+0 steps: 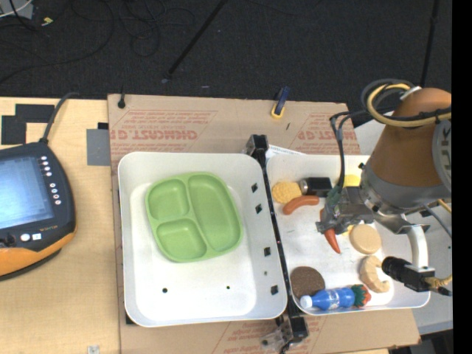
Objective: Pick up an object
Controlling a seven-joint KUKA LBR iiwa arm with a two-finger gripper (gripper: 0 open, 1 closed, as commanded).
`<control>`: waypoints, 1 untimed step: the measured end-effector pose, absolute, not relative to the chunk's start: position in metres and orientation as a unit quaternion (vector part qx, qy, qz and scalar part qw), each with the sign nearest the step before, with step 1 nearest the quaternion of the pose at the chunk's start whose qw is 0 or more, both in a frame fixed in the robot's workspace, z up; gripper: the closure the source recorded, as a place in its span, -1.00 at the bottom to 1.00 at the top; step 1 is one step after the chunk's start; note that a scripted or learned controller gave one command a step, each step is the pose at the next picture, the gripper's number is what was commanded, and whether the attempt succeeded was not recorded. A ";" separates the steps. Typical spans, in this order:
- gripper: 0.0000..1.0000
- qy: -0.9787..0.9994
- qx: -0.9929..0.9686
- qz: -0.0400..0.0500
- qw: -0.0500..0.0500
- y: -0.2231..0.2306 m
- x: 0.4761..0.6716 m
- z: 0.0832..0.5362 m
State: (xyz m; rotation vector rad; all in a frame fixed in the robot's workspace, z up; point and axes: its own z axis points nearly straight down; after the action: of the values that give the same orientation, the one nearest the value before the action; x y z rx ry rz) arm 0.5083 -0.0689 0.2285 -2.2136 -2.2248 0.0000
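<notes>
The right bin (295,236) holds several small items. My gripper (333,218) hangs low over its middle, directly above a red chili pepper (334,240) whose top end meets the gripper's dark tip. An orange sausage (301,204) lies just left of the gripper, with a yellow waffle-like round (285,191) beside it. A tan round disc (364,238) sits to the right of the pepper. Nearer the front lie a brown cookie (307,279), a blue bottle (333,299) and a bitten tan bread piece (374,273).
The left bin (140,271) carries a green divided plate (194,216). A black divider (268,227) separates the bins. A small black block (318,184) and a yellow piece (352,180) lie at the right bin's back. A tablet (29,201) rests at far left.
</notes>
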 end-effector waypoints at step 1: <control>1.00 -0.708 -0.706 0.001 0.002 -0.017 0.523 0.217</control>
State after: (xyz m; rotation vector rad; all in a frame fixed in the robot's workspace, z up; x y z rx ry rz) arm 0.5225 -0.0171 0.2169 -2.2159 -2.2223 0.0027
